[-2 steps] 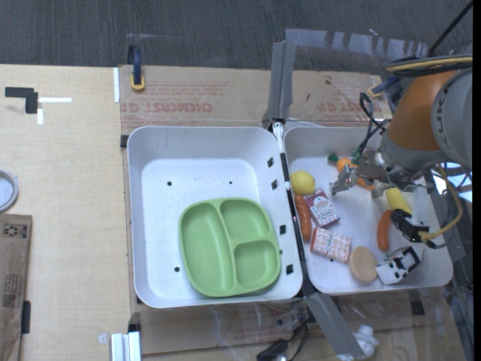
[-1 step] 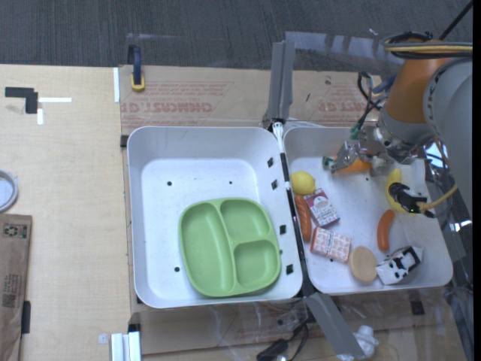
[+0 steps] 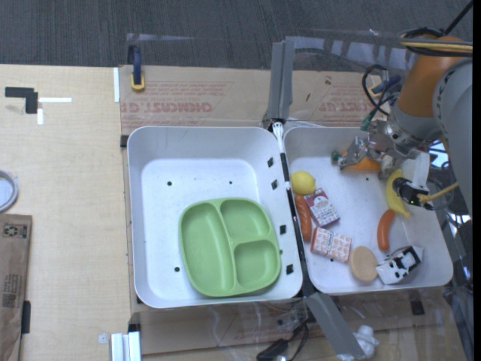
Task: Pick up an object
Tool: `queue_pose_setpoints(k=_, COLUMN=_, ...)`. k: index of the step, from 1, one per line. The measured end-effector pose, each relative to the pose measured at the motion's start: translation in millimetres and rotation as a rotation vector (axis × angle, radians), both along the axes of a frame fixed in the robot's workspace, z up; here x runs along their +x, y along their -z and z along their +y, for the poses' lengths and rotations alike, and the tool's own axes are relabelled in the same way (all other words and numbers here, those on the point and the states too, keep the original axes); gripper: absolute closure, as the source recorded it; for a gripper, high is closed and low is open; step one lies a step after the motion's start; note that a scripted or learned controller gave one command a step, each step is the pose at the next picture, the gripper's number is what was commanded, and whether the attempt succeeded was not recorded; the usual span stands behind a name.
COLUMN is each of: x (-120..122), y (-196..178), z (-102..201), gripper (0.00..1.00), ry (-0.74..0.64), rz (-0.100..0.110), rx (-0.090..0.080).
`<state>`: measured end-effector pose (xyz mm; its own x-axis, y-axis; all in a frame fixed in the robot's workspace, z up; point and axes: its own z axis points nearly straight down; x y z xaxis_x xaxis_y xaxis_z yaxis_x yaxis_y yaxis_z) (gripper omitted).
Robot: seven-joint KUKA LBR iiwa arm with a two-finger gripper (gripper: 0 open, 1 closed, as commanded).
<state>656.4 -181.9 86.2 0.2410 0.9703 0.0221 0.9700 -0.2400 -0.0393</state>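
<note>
Objects for picking lie scattered in the right bin [image 3: 432, 277]: a yellow lemon [image 3: 302, 182] near its left wall, a long orange sausage-like piece [image 3: 304, 215] just below the lemon, two small red-and-white cartons [image 3: 324, 208] and [image 3: 331, 244] beside it, a tan round disc [image 3: 364, 264], a black-and-white cow-patterned toy [image 3: 398, 265] at the lower right, a second orange sausage shape [image 3: 385, 229], a yellow banana [image 3: 396, 192] by the right wall, and an orange item [image 3: 364, 165] near the top edge. The tool [image 3: 359, 155] sits low over that top edge of the right bin, right at the orange item, but clutter and cabling there make it impossible to tell how far its fingers are parted or whether anything is between them. The arm [image 3: 440, 89], grey with an orange band, comes in from the right. The left bin [image 3: 139, 201] touches the right one along a shared wall and holds a green three-compartment plate [image 3: 228, 245], set toward its lower right. Both bins rest on brown cardboard [image 3: 203, 96] printed with red lettering, laid over a pale wood-grain desk [image 3: 60, 171]. On the desk at left are a black bracket [image 3: 22, 96], white tape marks [image 3: 52, 102], a roll of tape [image 3: 4, 192] at the edge, and a brown paper bag [image 3: 13, 277]. A blue-and-yellow clamp [image 3: 136, 70] grips the cardboard's far edge. Dark grey carpet [image 3: 225, 13] covers the floor beyond.
</note>
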Motion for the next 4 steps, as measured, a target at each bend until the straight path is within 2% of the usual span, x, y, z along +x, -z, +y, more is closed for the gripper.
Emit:
queue_pose_setpoints(k=1, x=0.4, y=-9.6, z=-4.3, gripper=1.00, ry=-0.002, rz=-0.006, rx=-0.010)
queue_pose_setpoints(k=2, x=-74.0, y=-129.6, z=2.7, gripper=1.00, ry=-0.206, rz=-0.035, rx=-0.028)
queue_pose_setpoints(k=3, x=-81.6, y=-99.8, z=56.4, gripper=1.00, ry=-0.293, rz=-0.034, rx=-0.025)
queue_pose_setpoints(k=4, x=-81.6, y=-100.0, z=56.0, gripper=0.00, ry=-0.292, rz=-0.034, rx=-0.026)
